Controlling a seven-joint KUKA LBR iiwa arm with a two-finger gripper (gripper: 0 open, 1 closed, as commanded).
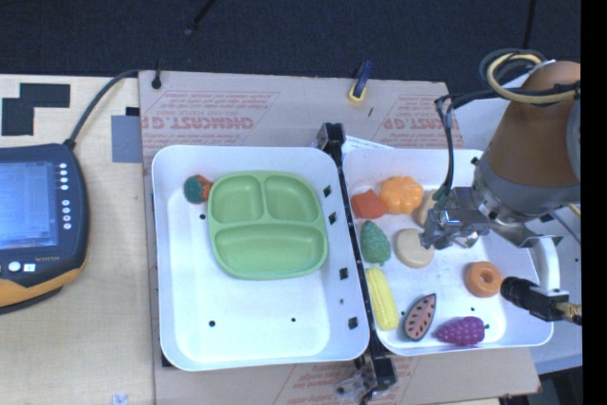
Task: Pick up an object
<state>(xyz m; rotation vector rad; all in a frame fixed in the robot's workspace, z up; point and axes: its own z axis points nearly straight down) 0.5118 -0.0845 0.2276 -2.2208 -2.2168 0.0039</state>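
Dark blue carpet with loose black cables runs across the top of the view, behind a pale wooden desk (114, 346) covered in the middle by a sheet of printed brown cardboard (237, 114). On the cardboard sit two shallow white bins side by side. A grey handheld control pendant with a blue screen (33, 218) lies on the desk at the far left.

Inside the left white bin (247, 337) rests a light green plastic tray with three compartments (267, 225), and a small round red and green toy (196, 189) lies touching the tray's upper left corner.

Toy foods are scattered in the right white bin (517, 322): an orange pumpkin-shaped piece (401, 193) beside a red-orange piece (368, 204), a dark green leafy piece (375, 244), a yellow corn cob (381, 297) along the inner wall, a cream round disc (412, 248), an orange ring doughnut (483, 279), a slice with red flesh and dark seeds (419, 317), and a purple bunch of grapes (460, 330) near the front edge.

Reaching in from the right, the grey arm with its orange band (542, 133) carries the metal tool (444, 230) low over the right bin, just beside the cream disc and right of the pumpkin piece. I cannot tell how the tool is set, and nothing is visibly held in it.
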